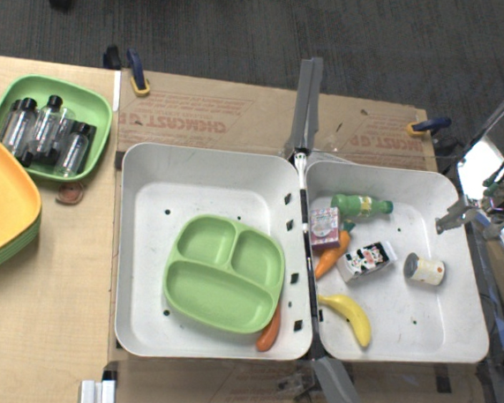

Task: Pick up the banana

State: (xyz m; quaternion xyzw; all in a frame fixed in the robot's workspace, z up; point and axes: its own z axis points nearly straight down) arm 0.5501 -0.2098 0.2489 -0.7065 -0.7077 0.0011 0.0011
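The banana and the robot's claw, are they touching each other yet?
Apart. The camera view shows the banana lying near the front left of the right bin, while the gripper sits at that bin's far right edge, with bare white floor between them.

One fixed camera, mounted above the bench (45, 327), looks down at a slant, covering both bins (134, 318) from moderate distance.

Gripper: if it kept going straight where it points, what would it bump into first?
The gripper would probably meet the floor of the right bin first, close to the white roll; depth is unclear.
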